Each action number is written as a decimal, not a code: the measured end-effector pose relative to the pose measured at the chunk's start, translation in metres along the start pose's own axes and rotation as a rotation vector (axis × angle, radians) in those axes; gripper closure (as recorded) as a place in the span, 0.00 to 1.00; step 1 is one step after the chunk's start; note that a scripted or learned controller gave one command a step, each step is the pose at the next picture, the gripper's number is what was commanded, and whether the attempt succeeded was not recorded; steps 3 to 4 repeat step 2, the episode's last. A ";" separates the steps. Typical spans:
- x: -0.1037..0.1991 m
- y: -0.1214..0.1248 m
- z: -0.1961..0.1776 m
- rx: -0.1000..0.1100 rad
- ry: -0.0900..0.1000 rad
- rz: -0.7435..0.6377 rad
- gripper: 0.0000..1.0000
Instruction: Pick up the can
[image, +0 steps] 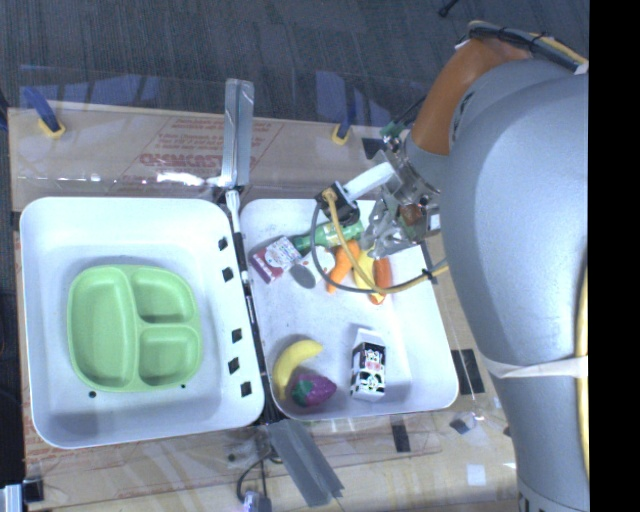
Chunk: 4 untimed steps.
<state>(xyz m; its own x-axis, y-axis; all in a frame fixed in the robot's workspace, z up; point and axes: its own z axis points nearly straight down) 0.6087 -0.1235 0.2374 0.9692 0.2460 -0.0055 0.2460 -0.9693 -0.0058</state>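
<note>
Left of frame: one shallow white plastic bin holding one light green divided plate with three compartments.

Centre-right: second shallow white plastic bin, cluttered. The task's thing, one dark red cylindrical metal can with a white label, lies on its side in that bin's upper left corner, near the divider wall. Its grey end faces lower right.

Lower part of the same bin: one yellow banana touching one purple and green rounded item; I can't identify that item. Right of the can sits one green bottle-like object, then what look like two orange carrots close together. One small white carton with a black cow print stands lower right.

Right of frame: the grey arm, with its two-finger gripper over the bottle and carrots, near the can but apart from it. Whether the gripper is released or clenched cannot be told, and nothing is visibly held.

Handling judgement: the can is likely rigid, fairly light and smooth-walled, and being on its side it may roll. Best taken across the curved body at mid-length, closing square to its long axis. The bottle right beside it could get in the way.
</note>
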 end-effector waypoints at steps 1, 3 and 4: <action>-0.045 -0.028 -0.018 -0.002 0.002 -0.021 1.00; -0.040 -0.091 -0.011 -0.003 0.001 0.039 1.00; -0.040 -0.091 -0.011 -0.003 0.001 0.039 1.00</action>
